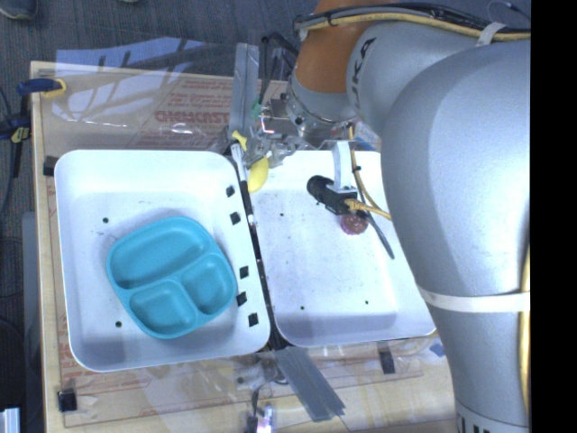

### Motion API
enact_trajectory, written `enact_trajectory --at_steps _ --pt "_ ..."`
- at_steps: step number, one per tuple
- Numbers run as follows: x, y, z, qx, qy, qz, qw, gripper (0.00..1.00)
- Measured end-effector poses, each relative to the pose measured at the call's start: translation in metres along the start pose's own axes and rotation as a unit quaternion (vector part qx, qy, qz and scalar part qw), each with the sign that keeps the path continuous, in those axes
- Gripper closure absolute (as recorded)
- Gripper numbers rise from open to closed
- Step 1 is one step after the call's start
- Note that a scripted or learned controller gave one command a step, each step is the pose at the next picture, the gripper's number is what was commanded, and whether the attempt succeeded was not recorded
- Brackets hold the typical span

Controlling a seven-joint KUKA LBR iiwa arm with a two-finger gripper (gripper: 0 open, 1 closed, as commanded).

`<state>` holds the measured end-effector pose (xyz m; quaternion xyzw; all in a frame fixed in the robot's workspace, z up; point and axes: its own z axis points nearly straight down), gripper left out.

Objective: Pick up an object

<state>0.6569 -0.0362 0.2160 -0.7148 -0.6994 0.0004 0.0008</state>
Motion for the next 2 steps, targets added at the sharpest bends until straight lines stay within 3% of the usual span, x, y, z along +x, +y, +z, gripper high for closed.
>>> enact_trajectory --at_steps 1,2 --pt "-0.075 0.001 -0.065 0.000 0.000 -0.070 0.9976 1.00" --pt "-0.102 0.002 0.009 0.002 0.000 -0.001 1.0000 1.00"
